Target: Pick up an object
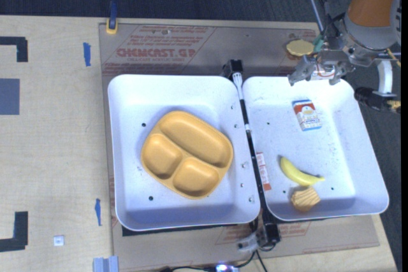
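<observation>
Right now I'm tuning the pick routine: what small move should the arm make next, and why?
Probably bring the gripper forward and down over the small red, white and blue carton. The gripper hangs at the right white bin's far edge, and that carton is the nearest object.

You are looking down on a pale wooden bench with a brown printed board laid flat on it. Two shallow white bins sit side by side on that board, the left bin touching the right bin. Blue tape marks dot the bench.
</observation>
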You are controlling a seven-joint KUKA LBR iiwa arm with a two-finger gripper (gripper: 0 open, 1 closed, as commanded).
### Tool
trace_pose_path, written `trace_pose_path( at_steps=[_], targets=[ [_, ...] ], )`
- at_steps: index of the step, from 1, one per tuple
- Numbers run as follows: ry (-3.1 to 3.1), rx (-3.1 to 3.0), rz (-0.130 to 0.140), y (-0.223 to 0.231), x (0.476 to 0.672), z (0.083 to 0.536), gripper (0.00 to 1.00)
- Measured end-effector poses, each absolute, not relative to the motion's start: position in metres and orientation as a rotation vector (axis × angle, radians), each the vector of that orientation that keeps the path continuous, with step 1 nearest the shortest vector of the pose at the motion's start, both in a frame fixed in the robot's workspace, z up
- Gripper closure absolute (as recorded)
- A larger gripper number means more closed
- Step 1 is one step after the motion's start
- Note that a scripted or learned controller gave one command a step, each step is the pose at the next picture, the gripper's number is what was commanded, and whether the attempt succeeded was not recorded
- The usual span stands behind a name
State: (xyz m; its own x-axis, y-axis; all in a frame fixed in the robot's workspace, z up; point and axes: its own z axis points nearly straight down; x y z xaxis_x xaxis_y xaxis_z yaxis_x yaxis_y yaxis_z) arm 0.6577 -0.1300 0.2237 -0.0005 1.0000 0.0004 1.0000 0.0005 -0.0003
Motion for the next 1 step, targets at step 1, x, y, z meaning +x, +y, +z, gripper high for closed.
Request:
trace_pose_path(
  at_steps=[1],
  targets=[
    [-2.222, -2.223, -0.001, -0.1604, 0.5866, 0.0856, 0.00]
  ],
)
